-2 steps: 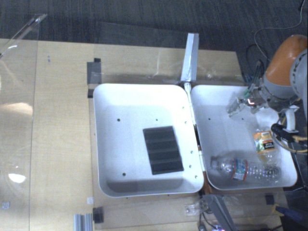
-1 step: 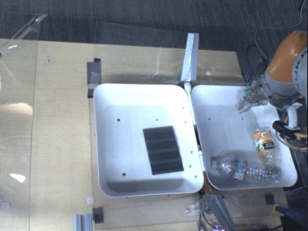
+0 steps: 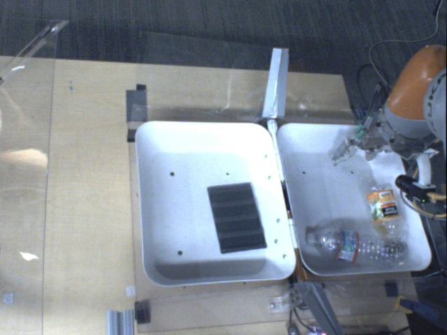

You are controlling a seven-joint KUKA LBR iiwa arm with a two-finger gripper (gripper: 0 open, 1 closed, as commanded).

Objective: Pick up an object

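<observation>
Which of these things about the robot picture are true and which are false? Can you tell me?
1. A dark ridged rectangle lies in the left bin. True.
2. A clear plastic bottle stands upright in the right bin. False: it lies on its side along the bin's near edge.
3. The gripper is over the left bin. False: it is over the far part of the right bin.
4. A small orange and yellow packet lies in the right bin, beyond the bottle. True.
5. The fingers hold the bottle. False: the bottle lies apart from the gripper, across the bin.
</observation>
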